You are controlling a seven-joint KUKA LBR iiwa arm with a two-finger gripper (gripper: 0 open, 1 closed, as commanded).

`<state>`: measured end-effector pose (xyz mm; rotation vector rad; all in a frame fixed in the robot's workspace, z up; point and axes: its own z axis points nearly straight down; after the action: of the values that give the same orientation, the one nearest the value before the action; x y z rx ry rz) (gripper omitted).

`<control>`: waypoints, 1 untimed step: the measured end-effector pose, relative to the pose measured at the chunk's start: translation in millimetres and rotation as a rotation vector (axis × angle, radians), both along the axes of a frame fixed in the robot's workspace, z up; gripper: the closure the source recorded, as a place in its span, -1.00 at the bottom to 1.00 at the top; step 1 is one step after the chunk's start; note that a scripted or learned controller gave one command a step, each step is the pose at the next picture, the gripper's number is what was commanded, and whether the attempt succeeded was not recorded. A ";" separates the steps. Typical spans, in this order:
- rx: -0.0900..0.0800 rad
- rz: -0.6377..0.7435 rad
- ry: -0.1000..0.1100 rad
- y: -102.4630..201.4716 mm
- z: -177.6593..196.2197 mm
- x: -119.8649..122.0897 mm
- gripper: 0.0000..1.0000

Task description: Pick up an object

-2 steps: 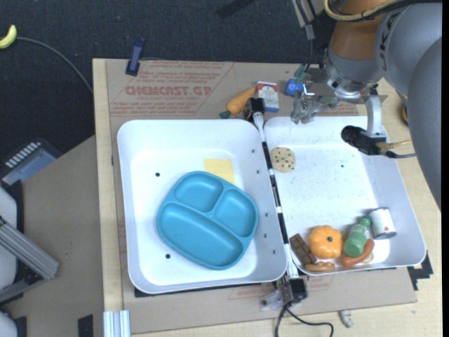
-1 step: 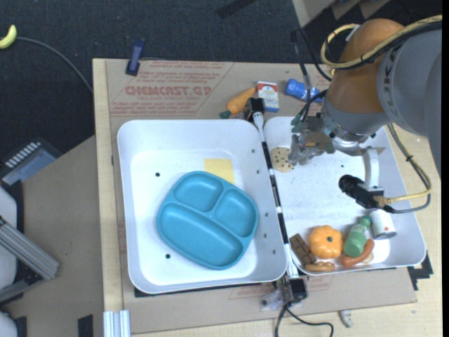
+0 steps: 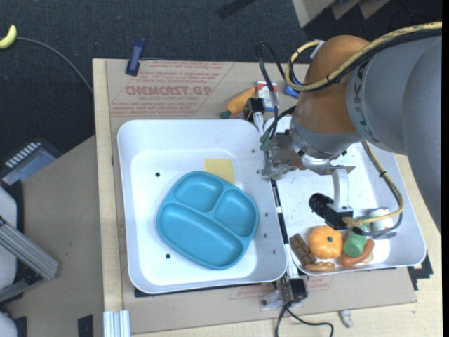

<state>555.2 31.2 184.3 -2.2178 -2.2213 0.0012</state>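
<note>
Nearby, blue divided plate [image 3: 208, 220] in left bin [image 3: 133, 142], toy food crowding right bin's corner, tool [image 3: 275, 166] state unclear

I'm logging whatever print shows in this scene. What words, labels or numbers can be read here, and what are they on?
"CHEMCAST GP" in large red letters, on the brown board under the bins.
Smaller red lines above and below it on the same board: too small and blurred to read.
The bins and the blue divided plate show no readable print.

Arm [image 3: 365, 83] hides much of right bin [image 3: 410, 248].
</note>
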 end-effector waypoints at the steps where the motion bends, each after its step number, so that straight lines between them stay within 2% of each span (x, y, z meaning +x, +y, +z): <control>1: -0.002 -0.001 -0.005 -2.4 78.5 47.5 1.00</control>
<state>602.8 28.8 262.8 -2.2222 -2.2234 -0.0025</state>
